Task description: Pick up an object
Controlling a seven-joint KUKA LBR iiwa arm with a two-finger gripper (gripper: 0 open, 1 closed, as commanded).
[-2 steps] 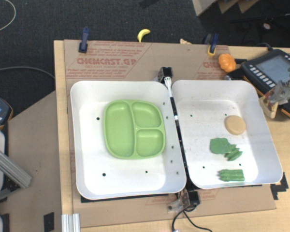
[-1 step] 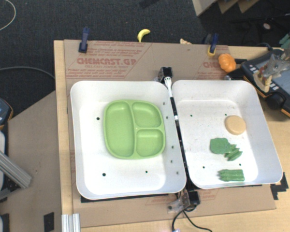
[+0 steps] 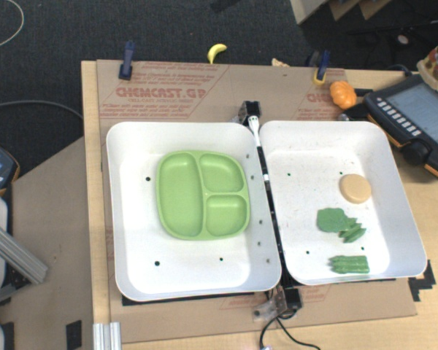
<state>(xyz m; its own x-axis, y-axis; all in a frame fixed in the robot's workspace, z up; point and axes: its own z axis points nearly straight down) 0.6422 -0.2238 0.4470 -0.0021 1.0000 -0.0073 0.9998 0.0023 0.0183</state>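
In the left bin [image 3: 131, 261] lies a green plate [image 3: 203, 194] with three compartments. The right bin [image 3: 306, 152] holds a round tan disc [image 3: 355, 188], a green leafy piece [image 3: 339, 222] below it, and a small green oblong piece [image 3: 350, 265] near the bin's front edge.
Both bins rest on a brown cardboard sheet [image 3: 175, 90] clamped with blue clips [image 3: 126, 59]. A yellow banana toy [image 3: 217, 51] lies beyond the board's far edge. An orange toy [image 3: 342, 94] and a black handheld pendant [image 3: 409, 115] sit at the back right.
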